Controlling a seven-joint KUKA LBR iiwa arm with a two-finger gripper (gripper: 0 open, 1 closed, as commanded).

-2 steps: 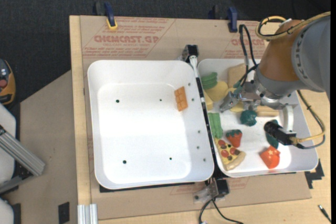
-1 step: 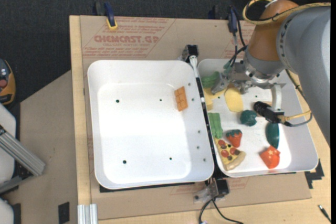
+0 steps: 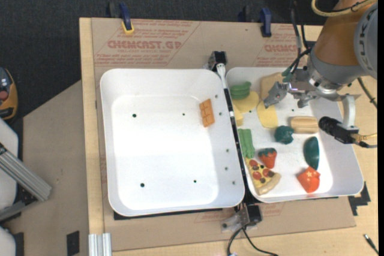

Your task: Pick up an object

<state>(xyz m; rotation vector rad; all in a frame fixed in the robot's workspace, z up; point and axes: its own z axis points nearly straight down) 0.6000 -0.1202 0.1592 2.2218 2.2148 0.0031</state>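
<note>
The arm reaches in from the right, wrist bent down over the right bin (image 3: 354, 174), gripper (image 3: 277, 95) low and splayed open, gripping nothing. A yellow block (image 3: 268, 116) sits just below its fingertips, a green piece (image 3: 240, 90) beside it to the left.

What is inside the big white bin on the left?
Inside the left bin lies one small orange waffle-like piece, near its right wall. The rest of its floor shows just a few dark dots. Nothing covers any part of it, so nothing is hidden there.
</note>
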